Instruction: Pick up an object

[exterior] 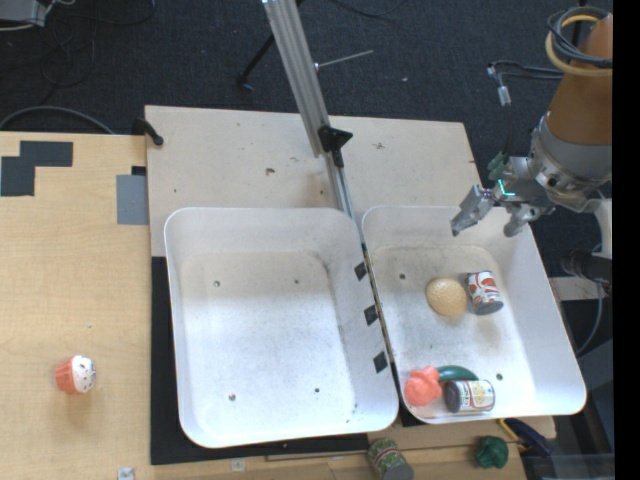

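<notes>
The grey KUKA arm with its orange band (583,98) leans in from three o'clock, wrist bent down and toward nine o'clock, so that the two-finger gripper (497,215) hangs above the far rim of the right-hand shallow white plastic bin (540,308); its two dark fingers (470,213) stand spread apart with nothing between them, one toward nine o'clock and the other toward three. The left-hand shallow white plastic bin (265,328) sits just beside its twin, both smooth, round-cornered and speckled with grey scuffing on the floor, the pair resting on a pale beige board (250,158). At nine o'clock lies a light wooden tabletop (70,268), and a ribbed aluminium rail (300,68) slants down from twelve o'clock to the seam between the bins. Inside the right bin, at its centre, a smooth tan egg-shaped ball (446,296) touches a small cylindrical tin with a red and white label (484,292) lying tipped at its three o'clock side. Toward six o'clock in the same bin a second small tin with a dark lid and yellowish label (469,396) lies on its side against a soft-looking coral-pink rounded lump (423,387), with a dark green curved piece (458,372) just behind them. Well apart, on the wood at eight o'clock, stands a little orange and white round toy (76,374).
</notes>
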### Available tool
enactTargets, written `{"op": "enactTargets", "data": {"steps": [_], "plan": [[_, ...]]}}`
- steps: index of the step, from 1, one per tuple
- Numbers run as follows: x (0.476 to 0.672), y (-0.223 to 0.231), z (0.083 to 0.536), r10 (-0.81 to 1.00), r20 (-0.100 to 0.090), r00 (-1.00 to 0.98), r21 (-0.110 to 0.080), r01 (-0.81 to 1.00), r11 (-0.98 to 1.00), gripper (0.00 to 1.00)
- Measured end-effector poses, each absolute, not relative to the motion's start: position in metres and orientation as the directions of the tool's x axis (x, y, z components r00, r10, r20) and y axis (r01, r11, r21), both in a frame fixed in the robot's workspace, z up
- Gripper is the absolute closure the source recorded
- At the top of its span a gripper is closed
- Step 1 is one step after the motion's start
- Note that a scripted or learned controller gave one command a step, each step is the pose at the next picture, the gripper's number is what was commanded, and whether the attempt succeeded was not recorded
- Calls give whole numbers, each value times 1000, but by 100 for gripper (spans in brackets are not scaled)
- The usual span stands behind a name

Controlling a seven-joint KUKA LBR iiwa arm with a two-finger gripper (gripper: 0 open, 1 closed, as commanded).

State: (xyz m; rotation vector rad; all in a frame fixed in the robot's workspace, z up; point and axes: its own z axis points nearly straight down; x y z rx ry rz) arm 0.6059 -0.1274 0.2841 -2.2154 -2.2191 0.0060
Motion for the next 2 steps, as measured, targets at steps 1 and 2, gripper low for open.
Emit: {"op": "enactTargets", "data": {"steps": [1, 2], "plan": [[607, -128, 286, 1000, 1, -1, -3, 1000, 1, 0], [614, -132, 235, 1000, 1, 0, -7, 1000, 0, 0]]}}
